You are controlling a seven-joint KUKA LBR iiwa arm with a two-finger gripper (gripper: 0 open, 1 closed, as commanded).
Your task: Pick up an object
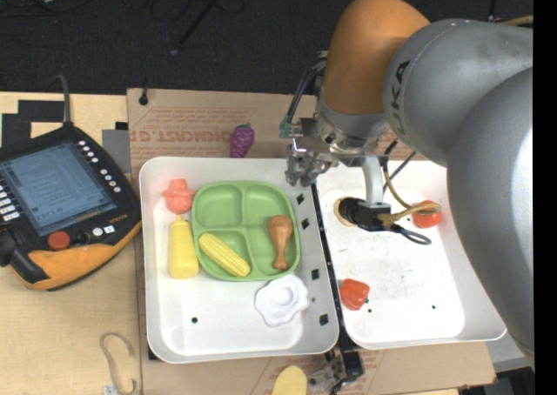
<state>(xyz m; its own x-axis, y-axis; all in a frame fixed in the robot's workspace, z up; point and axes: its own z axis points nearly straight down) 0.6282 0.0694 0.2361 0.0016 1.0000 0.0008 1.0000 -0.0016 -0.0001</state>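
My gripper [299, 172] hangs over the far end of the divider between the two bins, just past the top right corner of the green divided plate [228, 204]. On the plate lie a yellow corn cob [224, 254] and a brown drumstick [280, 241]. Beside the plate in the left bin [165, 324] are a yellow bottle [181, 248], a pink-orange toy [177, 196] and a white fried egg [281, 300]. The right bin [418, 315] holds a red pepper [353, 293] and a red piece [426, 217] near its far side. I see nothing held in the gripper.
A purple grape bunch [242, 139] lies on the cardboard behind the left bin. A yellow lemon [290, 379] sits in front of the bins. A control pendant [61, 202] rests on the bench at the left. The arm's bulk covers the right bin's far right.
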